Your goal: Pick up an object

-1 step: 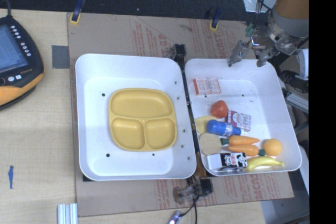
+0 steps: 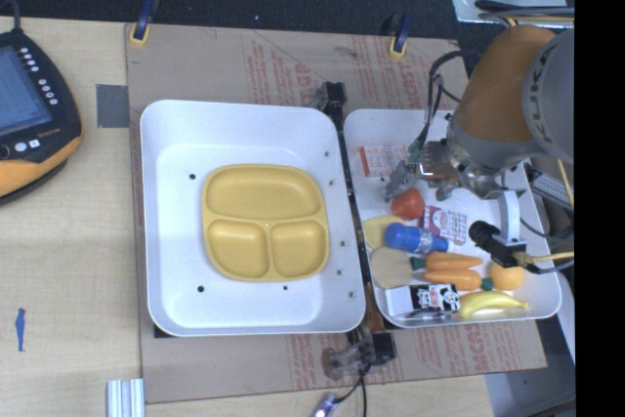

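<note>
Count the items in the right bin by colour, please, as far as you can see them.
Red: 1
Blue: 1
Orange: 2
Yellow: 1
Black-and-white: 1
Total: 6; the arm may hide more.

Small toys crowd the right bin [image 2: 376,127] at lower right: red piece [image 2: 408,204], blue bottle [image 2: 414,238], carrot [image 2: 454,262], banana [image 2: 491,306].

White bins [image 2: 161,210]; yellow divided plate [image 2: 266,220] in left bin. Right bin: red ball [image 2: 408,204], blue bottle [image 2: 414,238], orange carrot [image 2: 453,262], yellow banana [image 2: 491,306], blk/white cow-print carton [image 2: 434,298]. Arm grey w/ orange band [image 2: 503,83].
</note>
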Motion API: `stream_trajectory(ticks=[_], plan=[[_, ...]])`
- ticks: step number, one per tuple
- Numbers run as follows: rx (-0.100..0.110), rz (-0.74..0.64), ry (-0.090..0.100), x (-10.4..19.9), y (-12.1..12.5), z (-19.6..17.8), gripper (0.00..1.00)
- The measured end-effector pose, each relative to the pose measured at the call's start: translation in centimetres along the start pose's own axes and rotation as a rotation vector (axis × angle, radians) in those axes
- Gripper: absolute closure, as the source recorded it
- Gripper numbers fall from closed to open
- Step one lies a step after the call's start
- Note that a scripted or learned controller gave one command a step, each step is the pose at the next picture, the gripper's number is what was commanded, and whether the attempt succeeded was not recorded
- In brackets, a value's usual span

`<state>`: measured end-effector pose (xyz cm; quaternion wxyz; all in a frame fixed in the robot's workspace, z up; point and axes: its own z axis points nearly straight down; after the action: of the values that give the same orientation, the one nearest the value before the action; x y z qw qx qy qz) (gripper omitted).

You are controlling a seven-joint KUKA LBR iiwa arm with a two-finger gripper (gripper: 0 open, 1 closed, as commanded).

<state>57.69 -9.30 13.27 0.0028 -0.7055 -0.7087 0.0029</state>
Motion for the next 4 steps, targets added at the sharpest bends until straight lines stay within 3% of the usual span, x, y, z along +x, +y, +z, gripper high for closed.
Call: stream_trajectory(ticks=[1,2,3,4], plan=[[-0.011,-0.002,-0.003,-0.7,-0.2,3.8,0.00],[-0.011,-0.005,-0.009,-1.0,-0.1,2.6,1.00],[-0.011,-0.004,-0.008,-1.0,-0.1,2.7,0.00],[-0.005,0.002,0.001,-1.3,6.3,4.1,0.00]])
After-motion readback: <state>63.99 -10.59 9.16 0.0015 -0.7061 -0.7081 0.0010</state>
